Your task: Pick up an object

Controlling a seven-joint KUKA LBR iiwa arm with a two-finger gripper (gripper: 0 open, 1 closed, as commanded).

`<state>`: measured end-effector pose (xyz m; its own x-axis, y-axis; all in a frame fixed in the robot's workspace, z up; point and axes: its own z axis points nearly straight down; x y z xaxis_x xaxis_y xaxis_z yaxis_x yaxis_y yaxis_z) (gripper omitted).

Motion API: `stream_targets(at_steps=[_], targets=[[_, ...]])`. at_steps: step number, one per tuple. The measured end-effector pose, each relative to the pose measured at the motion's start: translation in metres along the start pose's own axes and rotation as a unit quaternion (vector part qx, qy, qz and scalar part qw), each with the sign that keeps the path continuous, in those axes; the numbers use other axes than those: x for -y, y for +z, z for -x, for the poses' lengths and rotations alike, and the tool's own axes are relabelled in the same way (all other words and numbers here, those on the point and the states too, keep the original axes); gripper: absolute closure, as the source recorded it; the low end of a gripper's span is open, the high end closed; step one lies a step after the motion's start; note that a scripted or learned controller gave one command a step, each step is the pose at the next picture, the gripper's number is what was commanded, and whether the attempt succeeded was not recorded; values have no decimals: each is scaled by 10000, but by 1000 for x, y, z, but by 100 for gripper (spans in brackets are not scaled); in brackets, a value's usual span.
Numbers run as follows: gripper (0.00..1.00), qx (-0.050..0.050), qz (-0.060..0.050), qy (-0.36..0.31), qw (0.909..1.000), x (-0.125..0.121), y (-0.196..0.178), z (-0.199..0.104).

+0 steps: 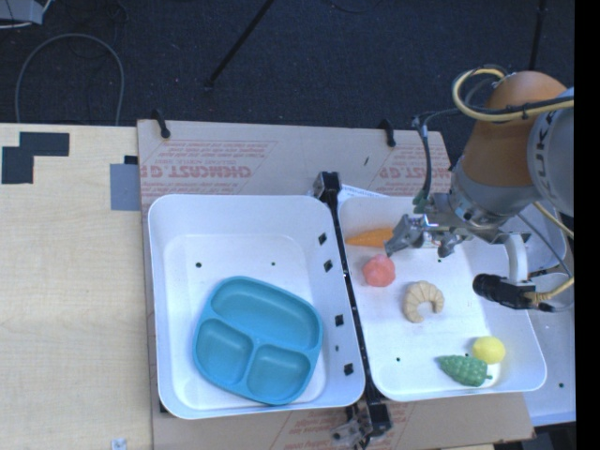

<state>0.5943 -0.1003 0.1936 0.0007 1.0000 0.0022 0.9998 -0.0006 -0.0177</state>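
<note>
While the gripper [427,235] hangs low over the right bin [534,368], whether open or closed I cannot tell, orange carrot [367,238] just beside it, croissant [423,300] nearby, blue divided plate [256,339] in the left bin [187,223], pale wooden bench [66,298], dark carpet with cables [75,64] behind.

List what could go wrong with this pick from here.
1. The pincer hangs over the right bin's upper part, close to the orange carrot-like piece and the pink ball; it may knock one aside.
2. The pink ball looks round, so it may roll away.
3. The carrot-like piece lies near the divider, leaving little room there.
</note>
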Motion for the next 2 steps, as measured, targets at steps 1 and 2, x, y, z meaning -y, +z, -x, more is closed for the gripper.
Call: stream_targets(at_steps=[1, 2], targets=[[0, 5, 68, -9, 10000, -3, -8, 0], [0, 7, 54, -3, 10000, 3, 37, 3]])
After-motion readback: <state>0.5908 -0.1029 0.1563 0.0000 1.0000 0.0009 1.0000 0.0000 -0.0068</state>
